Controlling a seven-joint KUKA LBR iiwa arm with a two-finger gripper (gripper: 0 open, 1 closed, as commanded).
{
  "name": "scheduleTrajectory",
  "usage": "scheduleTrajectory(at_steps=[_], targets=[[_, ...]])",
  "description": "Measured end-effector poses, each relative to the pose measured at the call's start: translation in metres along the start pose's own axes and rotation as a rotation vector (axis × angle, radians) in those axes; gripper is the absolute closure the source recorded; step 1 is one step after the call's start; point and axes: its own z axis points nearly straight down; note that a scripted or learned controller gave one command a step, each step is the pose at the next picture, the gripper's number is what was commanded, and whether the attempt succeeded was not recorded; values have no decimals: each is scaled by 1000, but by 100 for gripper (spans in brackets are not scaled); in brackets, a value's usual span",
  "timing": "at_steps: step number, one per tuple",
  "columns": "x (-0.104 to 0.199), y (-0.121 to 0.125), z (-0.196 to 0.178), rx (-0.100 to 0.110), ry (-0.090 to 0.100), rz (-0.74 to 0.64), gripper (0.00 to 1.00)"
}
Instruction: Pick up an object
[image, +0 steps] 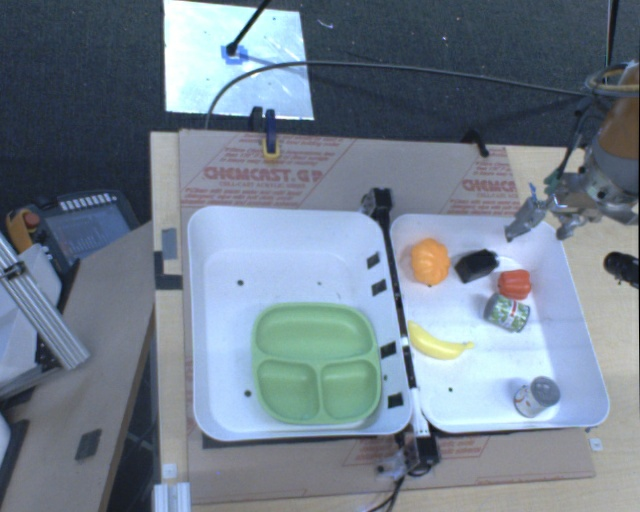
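Observation:
The right bin holds an orange pumpkin-like fruit, a black block, a red pepper, a green-labelled can, a yellow banana and a small grey-capped bottle. My gripper hangs at the bin's far right corner, above its rim, up and to the right of the black block. Its two fingers are spread apart with nothing between them.
The left bin bears a green divided plate. A black divider runs between the bins. A cable arcs over the back of the bench. A controller pendant lies on the side table at left.

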Motion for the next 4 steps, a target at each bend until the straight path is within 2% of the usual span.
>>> scheduleTrajectory(at_steps=[1, 2, 3, 4], targets=[[2, -5, 61, 5, 1, 2, 0], [10, -1, 110, -10, 2, -2, 0], [9, 5, 111, -13, -1, -3, 0], [11, 9, 96, -29, -2, -6, 100]])
